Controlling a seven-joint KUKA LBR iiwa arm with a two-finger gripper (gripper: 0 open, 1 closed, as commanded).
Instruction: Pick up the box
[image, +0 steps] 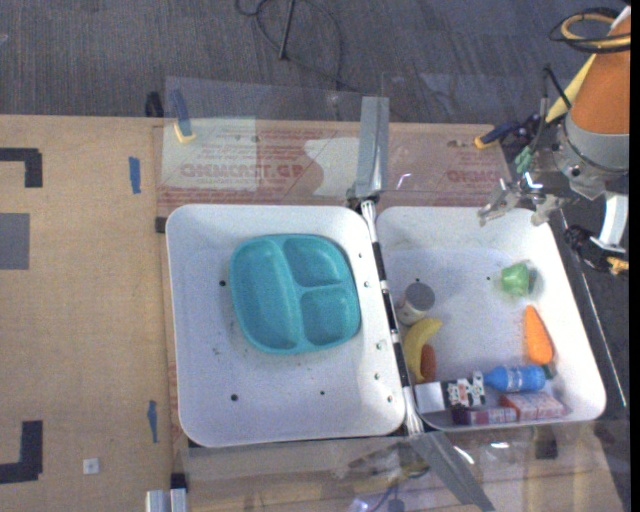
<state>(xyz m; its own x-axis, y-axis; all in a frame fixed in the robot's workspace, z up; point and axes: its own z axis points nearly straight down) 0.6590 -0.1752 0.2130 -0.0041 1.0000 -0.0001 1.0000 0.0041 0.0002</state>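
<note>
The small rectangular cardboard box (468, 391) with dark and red printing is lying flat in the near part of the right shallow white plastic bin (580, 330), close to its near wall. Just to its right a pinkish flat carton (535, 405) is lying along the same wall, and a blue plastic bottle with a white cap (512, 379) is resting on its side just behind the two, its cap pointing left. Farther right, an orange carrot-shaped toy (538, 336) is lying lengthwise near the bin's right wall, and a small glossy green cup-like piece (516, 279) is sitting beyond it. Toward the bin's left wall a yellow banana-shaped toy (417, 343) is curving beside a small red-orange piece (428, 361), with a grey round-topped cylinder (416, 298) just behind them.

In the left white bin (190, 330) a smooth teal plastic plate with three compartments (295, 293) is sitting near the middle.

The end effector (522, 200) is hovering over the far right corner of the right bin, well apart from the box, its thin metal fingers (494, 208) spreading apart and gripping nothing. The bins are resting on a tan counter (80, 300).
</note>
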